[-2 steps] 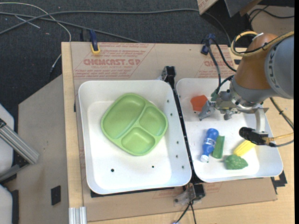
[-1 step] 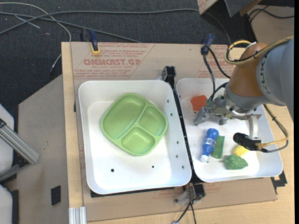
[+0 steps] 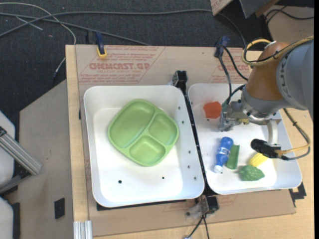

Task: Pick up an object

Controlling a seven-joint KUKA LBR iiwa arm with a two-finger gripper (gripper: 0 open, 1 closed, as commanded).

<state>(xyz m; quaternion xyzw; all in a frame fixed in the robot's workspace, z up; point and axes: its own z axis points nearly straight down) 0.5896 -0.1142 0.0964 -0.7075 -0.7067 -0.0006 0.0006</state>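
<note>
Bright, even overhead light. Both white bins (image 3: 99, 133) look nearly washed out, with soft glare along their rims and only faint shadows inside. The green plate (image 3: 143, 132) casts a thin, pale shadow. The dark floor (image 3: 40, 44) stays dim. Focus is slightly soft throughout; small items in the right bin lack crisp edges.

The green tray (image 3: 143, 132) looks like smooth, matt plastic. Both white bins (image 3: 99, 183) look like smooth plastic with a soft shine. The board (image 3: 124, 63) under them looks like plain brown cardboard, dull and flat. The blue bottle (image 3: 223, 153) looks like shiny plastic.
</note>
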